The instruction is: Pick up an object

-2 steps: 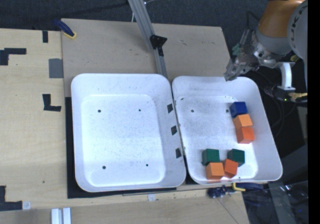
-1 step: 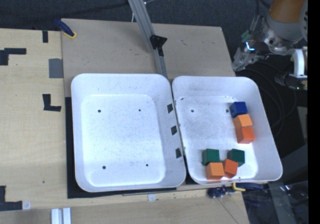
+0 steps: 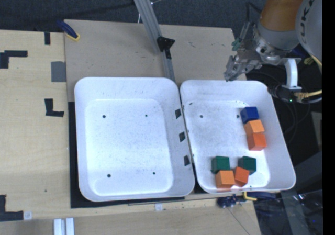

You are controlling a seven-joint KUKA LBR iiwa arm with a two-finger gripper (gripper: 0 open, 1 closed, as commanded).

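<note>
Right shallow white bin (image 3: 272, 104) below gripper (image 3: 234, 73) holds blue cube (image 3: 250, 114), orange blocks (image 3: 255, 134), green cubes (image 3: 221, 163); gripper state unreadable, fingertips blurred.

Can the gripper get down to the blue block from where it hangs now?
Probably yes. The gripper hangs above the right bin's far rim, and the blue block lies uncovered near it, with only an orange block touching its near side.
</note>
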